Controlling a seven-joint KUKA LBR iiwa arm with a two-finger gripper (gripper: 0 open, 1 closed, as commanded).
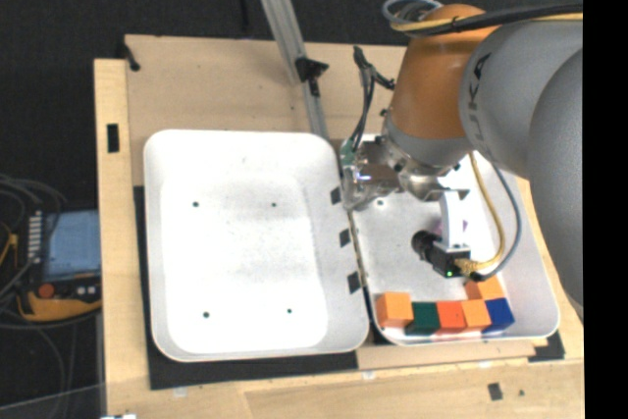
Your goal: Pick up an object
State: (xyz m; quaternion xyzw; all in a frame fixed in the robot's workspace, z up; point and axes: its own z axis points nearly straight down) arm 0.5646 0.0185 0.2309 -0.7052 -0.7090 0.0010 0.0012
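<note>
Two white bins are counted on the surface [196, 83], a left-hand bin [235, 240] and a right-hand bin [392, 255], and five blocks are counted in the right-hand one: three orange blocks [394, 307], one green block [425, 317] and one blue block [498, 311]. They are lined up touching in one row at the lower right of the frame, its long axis running left to right along that bin's lower rim. The arm [432, 103] is seen over the bin's upper left, apart from the row, and whether the jaws are apart or together cannot be told.
</note>
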